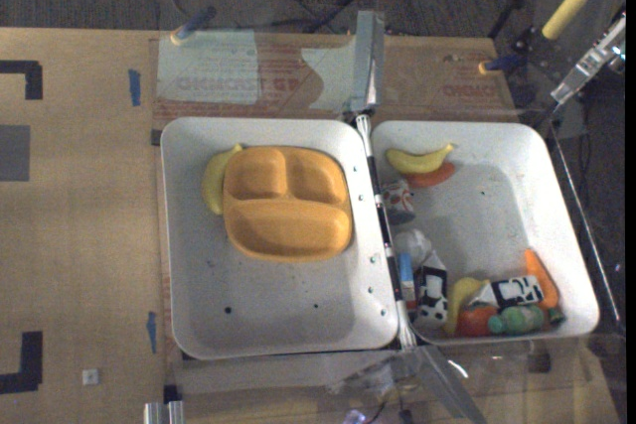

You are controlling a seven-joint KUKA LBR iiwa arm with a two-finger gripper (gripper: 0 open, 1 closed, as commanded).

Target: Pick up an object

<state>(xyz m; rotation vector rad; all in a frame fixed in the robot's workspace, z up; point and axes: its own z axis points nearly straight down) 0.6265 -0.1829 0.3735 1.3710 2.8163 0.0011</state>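
A yellow banana point(418, 157) lies against the far wall of the right bin point(497, 136), long axis running left to right, touching an orange piece point(434, 177) just in front. More toys crowd that bin's near edge. The left bin point(189, 293) holds an orange tray point(287, 203). Gripper state: cannot tell; from its entry side, the banana would lie leftward

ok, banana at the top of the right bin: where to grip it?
Grip the banana mid-body, from above, fingers across its narrow width. It lies flat, long axis left-right, with an orange piece touching its lower side, so close carefully there.
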